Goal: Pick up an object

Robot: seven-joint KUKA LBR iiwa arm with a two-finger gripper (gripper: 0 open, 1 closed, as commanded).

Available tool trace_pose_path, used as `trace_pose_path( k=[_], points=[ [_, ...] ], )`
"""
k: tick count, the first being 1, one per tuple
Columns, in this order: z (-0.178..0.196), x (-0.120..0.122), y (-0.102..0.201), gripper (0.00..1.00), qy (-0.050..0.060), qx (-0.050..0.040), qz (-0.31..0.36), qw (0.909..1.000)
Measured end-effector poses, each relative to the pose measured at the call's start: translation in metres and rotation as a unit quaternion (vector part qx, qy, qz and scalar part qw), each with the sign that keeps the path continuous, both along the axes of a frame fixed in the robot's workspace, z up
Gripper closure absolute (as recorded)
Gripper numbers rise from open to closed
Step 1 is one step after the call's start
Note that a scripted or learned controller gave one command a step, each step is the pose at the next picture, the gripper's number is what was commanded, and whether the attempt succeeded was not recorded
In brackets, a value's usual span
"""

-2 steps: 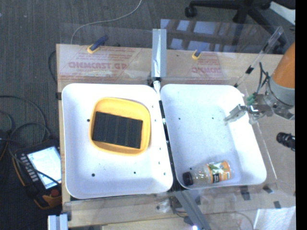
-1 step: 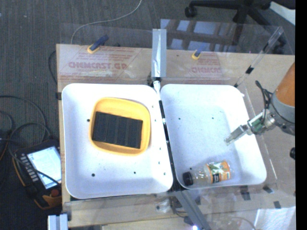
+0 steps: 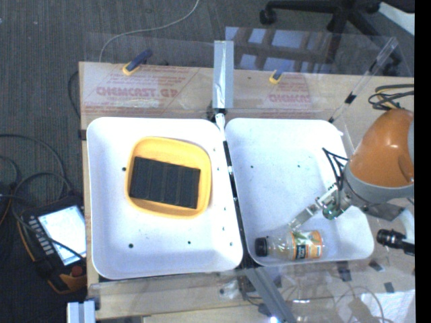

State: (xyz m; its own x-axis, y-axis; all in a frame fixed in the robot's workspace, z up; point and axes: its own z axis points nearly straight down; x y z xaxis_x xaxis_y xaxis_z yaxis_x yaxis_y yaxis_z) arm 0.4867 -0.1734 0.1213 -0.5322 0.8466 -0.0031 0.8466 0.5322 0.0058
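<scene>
Along right bin's near wall, bottle lying lengthwise, cap leftward

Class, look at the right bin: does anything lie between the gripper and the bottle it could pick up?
Nothing visible does. The bottle lies on its side along the near edge of the right bin, and the gripper hangs just above it with bare bin floor between. The yellow tray sits apart in the left bin.
</scene>
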Motion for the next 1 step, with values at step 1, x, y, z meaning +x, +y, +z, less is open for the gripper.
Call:
trace_pose_path(
  k=[1],
  points=[
    [-0.028, 0.0029, 0.0343, 0.0, -0.006, -0.0054, 0.034, 0.9994]
  ],
)
